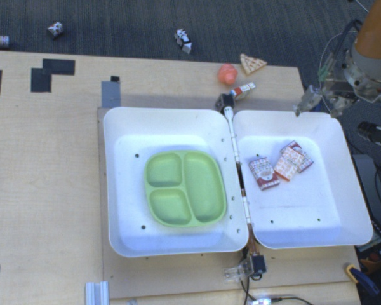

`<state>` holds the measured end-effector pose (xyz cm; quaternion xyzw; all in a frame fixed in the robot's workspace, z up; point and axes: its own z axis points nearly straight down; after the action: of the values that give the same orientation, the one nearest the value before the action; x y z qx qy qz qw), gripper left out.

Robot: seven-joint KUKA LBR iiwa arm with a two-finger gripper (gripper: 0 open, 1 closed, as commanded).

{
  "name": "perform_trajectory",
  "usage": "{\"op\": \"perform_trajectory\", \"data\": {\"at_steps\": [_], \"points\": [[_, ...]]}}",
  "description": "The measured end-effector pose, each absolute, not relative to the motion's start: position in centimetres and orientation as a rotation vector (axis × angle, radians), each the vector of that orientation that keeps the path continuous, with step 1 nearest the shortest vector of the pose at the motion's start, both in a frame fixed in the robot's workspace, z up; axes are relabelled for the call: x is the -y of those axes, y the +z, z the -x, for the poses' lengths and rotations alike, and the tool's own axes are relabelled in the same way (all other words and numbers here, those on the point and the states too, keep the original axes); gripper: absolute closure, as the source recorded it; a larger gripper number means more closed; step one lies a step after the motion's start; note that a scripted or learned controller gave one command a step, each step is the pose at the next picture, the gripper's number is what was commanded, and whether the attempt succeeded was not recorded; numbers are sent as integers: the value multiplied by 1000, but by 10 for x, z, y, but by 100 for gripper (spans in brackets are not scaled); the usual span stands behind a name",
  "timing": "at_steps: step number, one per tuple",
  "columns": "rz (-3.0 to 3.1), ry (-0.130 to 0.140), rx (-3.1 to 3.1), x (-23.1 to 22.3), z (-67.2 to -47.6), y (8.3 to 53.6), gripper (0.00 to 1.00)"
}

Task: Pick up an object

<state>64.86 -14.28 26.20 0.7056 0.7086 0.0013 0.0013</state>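
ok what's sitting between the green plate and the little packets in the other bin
In the camera view, the bins' adjoining rims, clipped together, lie between the green divided plate and the packets. Otherwise it's bare white bin floor on both sides.

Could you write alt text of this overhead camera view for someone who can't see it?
A robot gripper hovers above the right white bin's back corner; small snack packets lie inside. The left white bin holds a green divided plate.

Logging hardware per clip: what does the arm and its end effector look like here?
The arm shows an orange band above a pale grey wrist. Thin cables loop around it. The end effector is a small grey metallic assembly, blurred, so finer markings can't be read.
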Motion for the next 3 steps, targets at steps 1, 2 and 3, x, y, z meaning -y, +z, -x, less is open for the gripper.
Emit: {"op": "perform_trajectory", "data": {"at_steps": [1,2,3], "points": [[-2214,6,-2223,147,-663,87,0],[-2207,11,-2224,146,-665,99,100],[-2212,7,-2218,180,-652,250,100]]}}
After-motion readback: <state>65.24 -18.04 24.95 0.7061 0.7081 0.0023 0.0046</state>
